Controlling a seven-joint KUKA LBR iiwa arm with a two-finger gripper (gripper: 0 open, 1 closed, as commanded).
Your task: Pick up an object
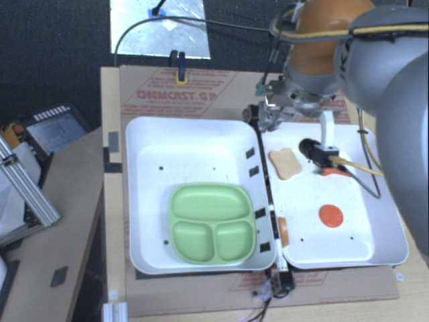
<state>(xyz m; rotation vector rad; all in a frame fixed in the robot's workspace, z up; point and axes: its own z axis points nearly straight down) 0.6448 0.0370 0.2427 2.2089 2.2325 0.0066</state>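
Grey arm is overhanging right bin | pincer is hovering near its far corner, opening impossible to tell | next: should be centring squarely over bread slice

Left bin holds divided tray; right bin holds toast behind disc.

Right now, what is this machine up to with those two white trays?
A grey robot arm reaches in from the right to pick something up. Its gripper is at the far end of the divider between the two bins. Nothing looks lifted yet. A tan bread-like slice and an orange-red disc lie on the floor of the right bin. A green divided plate sits in the left bin.
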